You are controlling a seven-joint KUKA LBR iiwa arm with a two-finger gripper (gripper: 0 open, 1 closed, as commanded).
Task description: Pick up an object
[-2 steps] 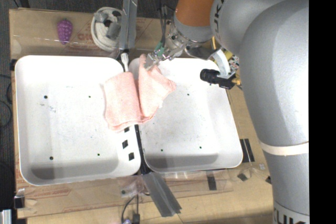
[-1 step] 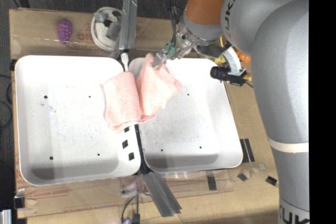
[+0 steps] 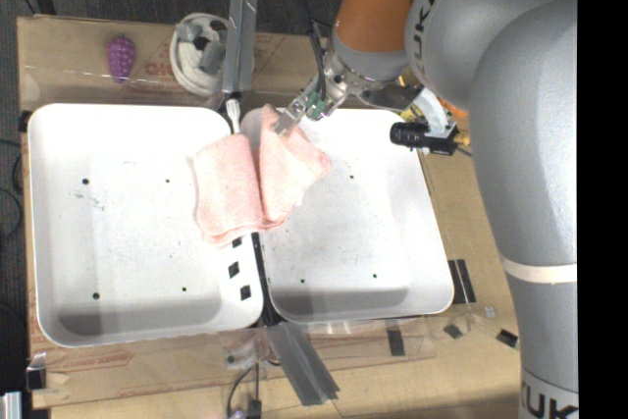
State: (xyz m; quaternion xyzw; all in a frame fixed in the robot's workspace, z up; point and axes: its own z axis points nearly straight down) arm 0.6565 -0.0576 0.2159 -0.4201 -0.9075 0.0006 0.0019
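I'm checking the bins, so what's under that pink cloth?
The pink cloth drapes over the divider between the left bin and right bin. Anything beneath it is covered.

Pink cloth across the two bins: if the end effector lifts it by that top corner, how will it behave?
The pink cloth is folded and draped over the divider between the left bin and right bin, so it is probably floppy and will hang and unfold. It looks thin, so probably light. With the end effector at one corner, it may drag or slip free.

The grey arm (image 3: 510,113) bears partial "KUKA" lettering twice.
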